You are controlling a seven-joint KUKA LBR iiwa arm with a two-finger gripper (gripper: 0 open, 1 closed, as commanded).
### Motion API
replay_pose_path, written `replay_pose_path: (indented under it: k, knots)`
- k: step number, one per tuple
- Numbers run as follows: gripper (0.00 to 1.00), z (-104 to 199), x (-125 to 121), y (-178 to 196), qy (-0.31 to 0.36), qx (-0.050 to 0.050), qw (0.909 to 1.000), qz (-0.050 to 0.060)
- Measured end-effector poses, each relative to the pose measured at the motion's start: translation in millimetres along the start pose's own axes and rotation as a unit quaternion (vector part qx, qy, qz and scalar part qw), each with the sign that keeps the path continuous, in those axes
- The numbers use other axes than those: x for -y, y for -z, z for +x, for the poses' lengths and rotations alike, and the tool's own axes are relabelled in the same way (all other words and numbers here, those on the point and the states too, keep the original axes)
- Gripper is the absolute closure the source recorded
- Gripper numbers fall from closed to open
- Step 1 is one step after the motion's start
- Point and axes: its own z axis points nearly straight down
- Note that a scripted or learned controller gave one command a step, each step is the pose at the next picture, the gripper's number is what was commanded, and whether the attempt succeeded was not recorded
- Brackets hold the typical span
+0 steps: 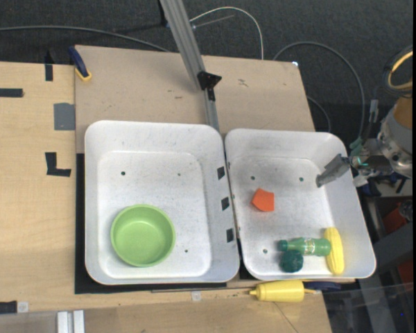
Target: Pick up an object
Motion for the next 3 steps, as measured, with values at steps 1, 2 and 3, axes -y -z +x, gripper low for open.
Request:
replay_pose_path:
  k: [1,2,3]
  knots:
    - [0.00,0,0,0,0.000,0.000,1.0000,0.000]
    - [0.00,-4,-1,-63,-0.001,-0.001,1.0000,0.003]
    - [0.00,3,6,-112,-0.001,-0.001,1.0000,0.002]
